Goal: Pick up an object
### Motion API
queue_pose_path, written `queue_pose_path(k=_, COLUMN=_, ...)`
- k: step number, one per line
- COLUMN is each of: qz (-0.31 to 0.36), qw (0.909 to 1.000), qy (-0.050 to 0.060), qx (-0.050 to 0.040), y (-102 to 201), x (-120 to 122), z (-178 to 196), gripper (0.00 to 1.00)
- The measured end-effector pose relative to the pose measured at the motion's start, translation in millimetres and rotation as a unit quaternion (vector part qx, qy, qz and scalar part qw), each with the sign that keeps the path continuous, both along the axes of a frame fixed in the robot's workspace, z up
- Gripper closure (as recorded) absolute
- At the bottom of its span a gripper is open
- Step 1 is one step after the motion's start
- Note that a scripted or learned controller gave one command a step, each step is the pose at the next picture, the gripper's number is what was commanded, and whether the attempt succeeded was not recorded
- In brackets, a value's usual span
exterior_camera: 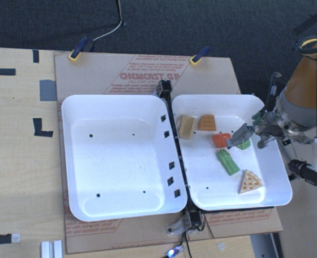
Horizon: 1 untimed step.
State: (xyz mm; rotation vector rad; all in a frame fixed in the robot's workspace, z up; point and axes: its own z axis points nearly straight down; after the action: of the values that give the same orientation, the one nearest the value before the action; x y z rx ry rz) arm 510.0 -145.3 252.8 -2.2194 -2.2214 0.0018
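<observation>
White plastic forms the two shallow bins set side by side on a sheet of brown cardboard (142, 74), which is held to the bench by two yellow-and-blue clamps (78, 48) along its far edge. No objects are seen in the left bin (75, 144). In the right bin (271, 195) five small objects are gathered: a pale tan block (186, 126) near the divider, an orange-brown piece (206, 123) just beside it, a red piece (220, 140) toward the middle, a green elongated piece (227, 162) lying below the red one, and a tan waffle-patterned wedge (249, 182) near the front right corner. A second small green piece (244, 144) is seen just right of the red one, partly covered by the gripper. The grey arm (303, 95), with its orange band, is extended in from the right over the bin's right rim. The gripper (237, 140) is lowered into the right bin, its dark tip brought up against the red piece and the small green piece. Whether the fingers are spread or closed cannot be told from this view, and no object is clearly seen held between them. A black cable (115, 15) is trailed across the dark floor beyond the bench.
</observation>
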Motion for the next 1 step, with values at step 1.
queue_pose_path(k=1, qz=0.001, qw=1.0000, qy=-0.004, qx=-0.0015, y=-13.9, x=81.1, z=50.9, gripper=0.00)
